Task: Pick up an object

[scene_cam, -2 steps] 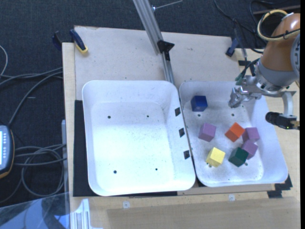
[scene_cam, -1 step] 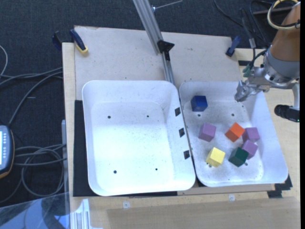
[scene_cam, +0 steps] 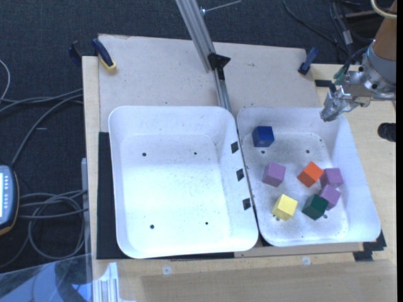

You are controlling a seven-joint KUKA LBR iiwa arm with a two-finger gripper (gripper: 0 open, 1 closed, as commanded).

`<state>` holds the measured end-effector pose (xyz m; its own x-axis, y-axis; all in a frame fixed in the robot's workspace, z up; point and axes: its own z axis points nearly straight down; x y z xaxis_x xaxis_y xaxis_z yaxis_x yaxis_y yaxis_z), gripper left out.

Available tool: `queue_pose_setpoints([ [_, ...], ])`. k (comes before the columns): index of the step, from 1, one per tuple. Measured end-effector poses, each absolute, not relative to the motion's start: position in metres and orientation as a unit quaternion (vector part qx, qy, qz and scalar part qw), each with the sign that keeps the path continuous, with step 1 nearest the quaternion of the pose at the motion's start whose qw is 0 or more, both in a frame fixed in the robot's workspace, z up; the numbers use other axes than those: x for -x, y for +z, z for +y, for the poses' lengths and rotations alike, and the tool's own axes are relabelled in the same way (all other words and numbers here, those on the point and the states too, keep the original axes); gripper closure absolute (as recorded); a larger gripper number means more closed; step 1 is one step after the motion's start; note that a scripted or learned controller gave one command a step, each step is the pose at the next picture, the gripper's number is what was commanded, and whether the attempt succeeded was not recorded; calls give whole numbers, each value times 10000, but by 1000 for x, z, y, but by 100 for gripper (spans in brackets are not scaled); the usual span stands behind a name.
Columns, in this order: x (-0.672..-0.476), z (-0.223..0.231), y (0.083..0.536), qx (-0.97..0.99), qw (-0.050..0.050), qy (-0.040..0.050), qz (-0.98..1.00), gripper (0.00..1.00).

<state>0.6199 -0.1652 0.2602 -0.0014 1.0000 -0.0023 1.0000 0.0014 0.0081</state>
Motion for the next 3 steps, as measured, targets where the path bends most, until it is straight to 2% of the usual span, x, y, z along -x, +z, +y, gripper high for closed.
queue_pose_setpoints([
  [1,-600,-114,267,-7052,-9,12,7090,100],
  [3,-554,-9,241,-7047,-25,-2,7095,100],
])
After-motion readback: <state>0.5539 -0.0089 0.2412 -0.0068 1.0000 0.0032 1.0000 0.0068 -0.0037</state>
